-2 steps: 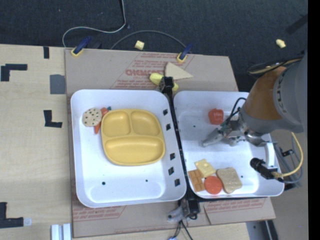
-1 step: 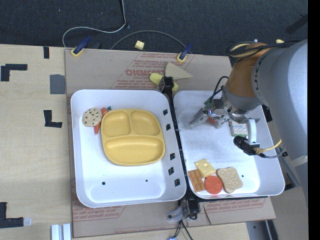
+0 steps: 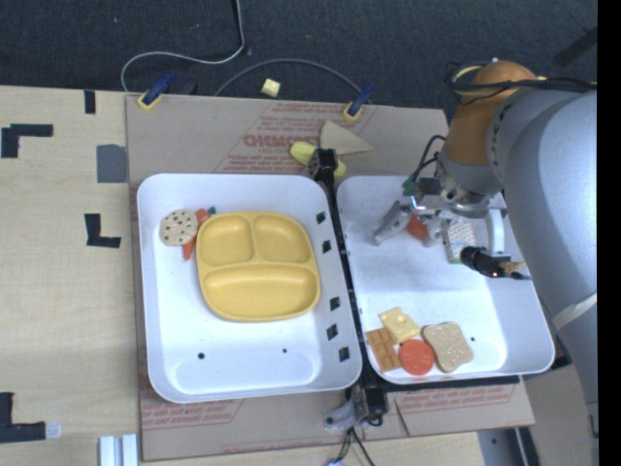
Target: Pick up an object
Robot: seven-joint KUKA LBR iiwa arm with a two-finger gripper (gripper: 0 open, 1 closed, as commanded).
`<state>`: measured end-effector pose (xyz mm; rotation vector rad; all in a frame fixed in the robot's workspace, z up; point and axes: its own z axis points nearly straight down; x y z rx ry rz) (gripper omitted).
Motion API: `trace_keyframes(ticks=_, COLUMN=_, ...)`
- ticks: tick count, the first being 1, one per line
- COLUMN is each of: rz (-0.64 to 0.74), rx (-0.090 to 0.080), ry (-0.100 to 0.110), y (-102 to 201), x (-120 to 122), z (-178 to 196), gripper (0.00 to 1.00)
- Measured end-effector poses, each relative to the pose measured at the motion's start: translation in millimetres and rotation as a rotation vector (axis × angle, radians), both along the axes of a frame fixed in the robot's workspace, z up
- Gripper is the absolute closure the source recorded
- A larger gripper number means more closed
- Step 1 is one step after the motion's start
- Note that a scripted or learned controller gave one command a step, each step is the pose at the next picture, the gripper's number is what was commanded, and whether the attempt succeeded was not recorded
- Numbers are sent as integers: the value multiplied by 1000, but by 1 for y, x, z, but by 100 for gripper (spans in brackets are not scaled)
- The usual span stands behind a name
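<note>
An orange-red toy piece (image 3: 417,227) is seen between the spread fingers of the gripper (image 3: 419,223), inside the right bin (image 3: 514,309). Beside that bin, the left bin (image 3: 170,348) is occupied by a yellow divided plate (image 3: 258,264), a cookie (image 3: 178,227) and a carrot (image 3: 191,244). At the right bin's near edge are grouped a toast slice (image 3: 446,346), cheese (image 3: 398,322), a cracker (image 3: 380,349) and a red disc (image 3: 417,358).

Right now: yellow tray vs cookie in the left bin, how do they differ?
The yellow tray is large, plain yellow, with three compartments; the cookie is small, round, tan and speckled. The tray sits mid-bin; the cookie lies by its upper-left corner. Both rest flat in the left bin.
</note>
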<state>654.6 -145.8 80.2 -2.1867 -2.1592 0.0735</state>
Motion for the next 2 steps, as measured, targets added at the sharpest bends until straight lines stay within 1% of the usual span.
trace_keyframes(ticks=1, rz=12, rx=-17, ry=-84, y=-26, x=14, z=6, gripper=0)
trace_keyframes(ticks=2, rz=16, rx=-21, ry=-86, y=-24, x=15, z=17, gripper=100)
